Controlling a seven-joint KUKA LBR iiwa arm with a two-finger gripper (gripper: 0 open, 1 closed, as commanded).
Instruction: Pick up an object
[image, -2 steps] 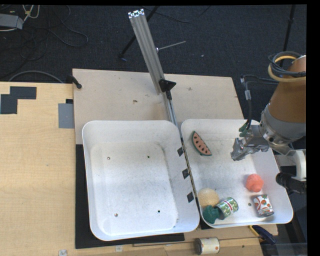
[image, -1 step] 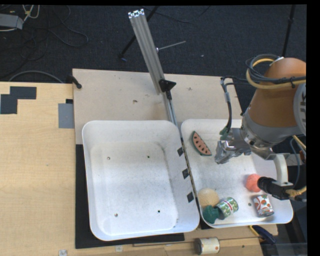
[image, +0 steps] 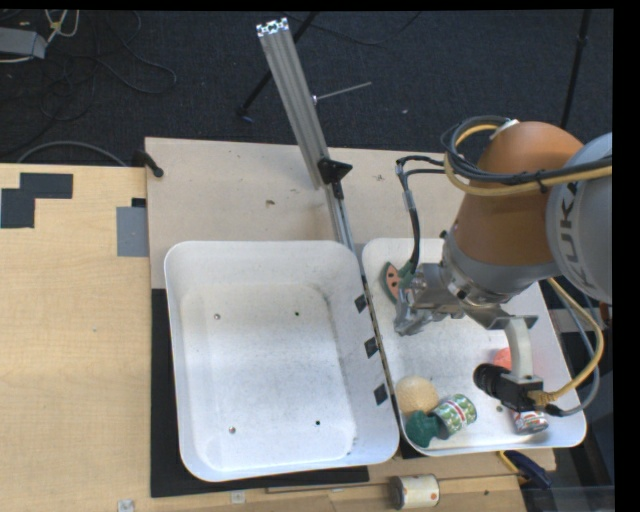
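Observation:
My gripper hangs low over the left part of the right bin, just below a reddish-brown flat thing near the bin's far-left corner. Toward the front of this bin lie a beige ball, a dark green lump and a small green, white and red striped can. A pink-orange piece shows at the right, partly hidden by the arm. A small silvery thing sits at the front right.
The left bin stands beside the right one, with black clips on the shared wall. A slanted aluminium bar rises behind the bins. A small cylinder lies on the bench in front.

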